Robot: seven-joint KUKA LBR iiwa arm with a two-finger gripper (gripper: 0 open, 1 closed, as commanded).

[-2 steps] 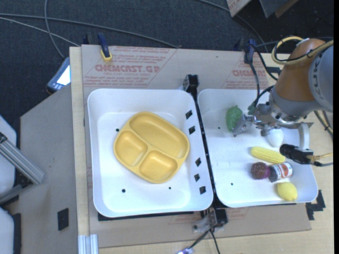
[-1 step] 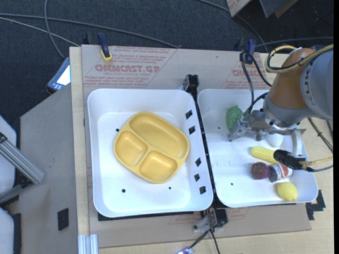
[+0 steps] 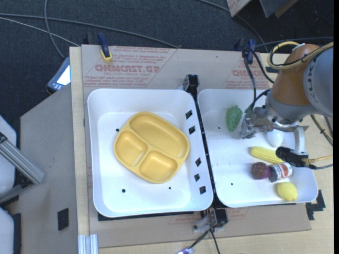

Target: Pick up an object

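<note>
In the right bin (image 3: 233, 192) a green, bumpy vegetable-like object (image 3: 233, 118) lies near the far left side. My gripper (image 3: 248, 127) hangs low just to its right, close to it or touching it. I see nothing held in the gripper. A yellow banana-like piece (image 3: 264, 153) lies just in front of the gripper. A dark red ball (image 3: 259, 170), a small red-and-white bottle (image 3: 280, 172) and a yellow lemon (image 3: 286, 191) sit toward the near right corner.
The left bin (image 3: 98, 157) holds a yellow divided plate (image 3: 151, 147). A black divider with clips (image 3: 197, 142) runs between the two bins. The arm's grey and orange body (image 3: 296, 89) covers the far right part of the right bin.
</note>
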